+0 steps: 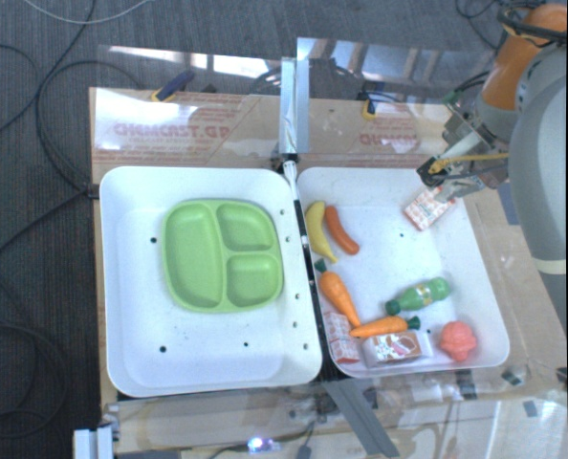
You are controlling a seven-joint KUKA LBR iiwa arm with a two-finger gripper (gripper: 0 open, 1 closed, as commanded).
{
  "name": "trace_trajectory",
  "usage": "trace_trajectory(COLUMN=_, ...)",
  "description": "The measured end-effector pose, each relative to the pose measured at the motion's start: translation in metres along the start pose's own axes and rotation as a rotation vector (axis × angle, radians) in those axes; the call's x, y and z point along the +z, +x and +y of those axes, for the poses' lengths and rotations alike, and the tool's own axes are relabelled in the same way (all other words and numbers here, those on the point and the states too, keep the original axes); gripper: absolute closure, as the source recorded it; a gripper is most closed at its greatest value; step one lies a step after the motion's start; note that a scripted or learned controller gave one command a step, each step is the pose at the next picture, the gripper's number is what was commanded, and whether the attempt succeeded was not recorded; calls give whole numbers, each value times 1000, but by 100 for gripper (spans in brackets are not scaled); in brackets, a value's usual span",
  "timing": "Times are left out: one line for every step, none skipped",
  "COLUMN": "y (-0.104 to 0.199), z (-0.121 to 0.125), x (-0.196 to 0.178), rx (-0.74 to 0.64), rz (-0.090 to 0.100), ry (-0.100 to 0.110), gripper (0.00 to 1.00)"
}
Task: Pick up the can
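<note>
- The small red-and-white can (427, 208) lies tilted on the floor of the right-hand shallow white bin (487, 285), in that bin's upper right corner.
- The grey arm's two-finger gripper (448, 177) sits at the upper right of the frame, just above the can and slightly to its right, over the bin's far rim.
- The can's upper end lies right under the gripper's tip; contact between them cannot be made out.
- Whether the gripper is released or clenched cannot be told from this angle, and the can is not seen held in it.
- The arm's orange band (513, 60) shows at the top right, with the grey body running down the right edge.
- Well apart from the can, towards the bin's left side, a yellow plastic banana (317, 229) lies beside an orange-red toy pepper (341, 230).
- Lower in the same bin lie two orange toy carrots (338, 296), a green plastic bottle (420, 295), a red toy strawberry (458, 339) and a white-and-red carton (396, 348).
- The left-hand white bin (121, 285) holds a light green divided plate (224, 254), near its centre.
</note>
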State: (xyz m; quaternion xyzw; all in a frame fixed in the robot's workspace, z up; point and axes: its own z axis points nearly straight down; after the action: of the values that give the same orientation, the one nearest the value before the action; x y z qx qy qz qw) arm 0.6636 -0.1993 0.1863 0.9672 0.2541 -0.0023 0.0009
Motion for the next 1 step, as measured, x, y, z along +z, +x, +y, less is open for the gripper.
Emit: trace_trajectory(y=0, z=0, x=0, rx=0, rz=-1, ry=-1, gripper=0)
